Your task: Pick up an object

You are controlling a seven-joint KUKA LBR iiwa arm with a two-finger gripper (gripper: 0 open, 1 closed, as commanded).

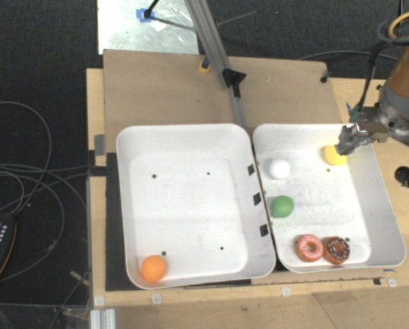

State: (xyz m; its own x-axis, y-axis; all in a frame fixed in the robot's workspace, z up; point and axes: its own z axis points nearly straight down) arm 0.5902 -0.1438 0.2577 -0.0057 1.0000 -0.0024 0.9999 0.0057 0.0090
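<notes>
The pincer [346, 144] hangs at the far right corner of the right bin [389, 218], its dark tip right over the edge of a small yellow ball [333, 156]. Whether it is released or clenched cannot be told from this slant, and the ball is not seen gripped. The ball is round, plain yellow, and lies on the bin floor near the far wall, partly covered by the tip.

In the same bin a white ball [279, 168] lies near the left wall, with a green ball [281, 206] just nearer the camera. Two doughnuts sit side by side by the near wall, touching: a pink-glazed one [310, 247] and a chocolate one [337, 250].

The left bin [132, 184] holds an orange ball [153, 269] in its near left corner. Both bins rest on the wooden bench [273, 88].
</notes>
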